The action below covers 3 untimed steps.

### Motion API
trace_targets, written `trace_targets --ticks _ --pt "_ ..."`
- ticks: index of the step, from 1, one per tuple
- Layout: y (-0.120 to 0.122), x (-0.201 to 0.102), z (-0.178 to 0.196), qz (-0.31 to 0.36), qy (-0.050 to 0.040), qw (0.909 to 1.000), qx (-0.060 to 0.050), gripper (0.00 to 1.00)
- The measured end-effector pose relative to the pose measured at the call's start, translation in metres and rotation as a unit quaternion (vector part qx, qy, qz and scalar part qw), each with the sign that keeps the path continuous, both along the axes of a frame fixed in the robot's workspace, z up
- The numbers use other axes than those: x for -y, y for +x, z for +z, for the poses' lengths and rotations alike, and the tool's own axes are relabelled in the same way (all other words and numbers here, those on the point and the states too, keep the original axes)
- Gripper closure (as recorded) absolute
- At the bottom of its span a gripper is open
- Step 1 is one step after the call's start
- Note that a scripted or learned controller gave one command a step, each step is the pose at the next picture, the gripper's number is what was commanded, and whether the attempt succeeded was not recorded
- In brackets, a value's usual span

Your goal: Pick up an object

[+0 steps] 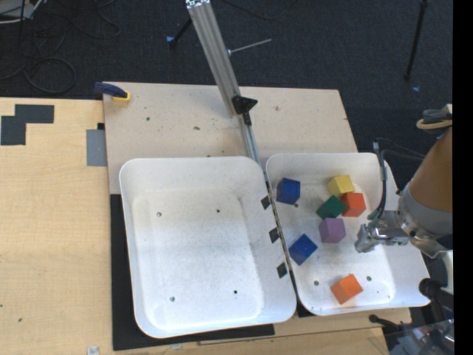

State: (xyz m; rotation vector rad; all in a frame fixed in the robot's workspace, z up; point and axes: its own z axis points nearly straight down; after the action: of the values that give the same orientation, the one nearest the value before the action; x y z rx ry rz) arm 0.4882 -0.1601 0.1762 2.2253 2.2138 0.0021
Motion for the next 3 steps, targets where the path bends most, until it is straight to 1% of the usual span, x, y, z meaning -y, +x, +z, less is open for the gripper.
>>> trace_targets --ticks 1,2,3 --pt "0.0 0.0 0.049 0.004 0.0007 1.0 -0.002 1.0" --pt "0.001 0.001 0.089 0.003 0.0001 1.0 0.0 1.0" --pt "0.0 -0.044 0.077 0.004 0.0018 1.0 -0.003 1.0"
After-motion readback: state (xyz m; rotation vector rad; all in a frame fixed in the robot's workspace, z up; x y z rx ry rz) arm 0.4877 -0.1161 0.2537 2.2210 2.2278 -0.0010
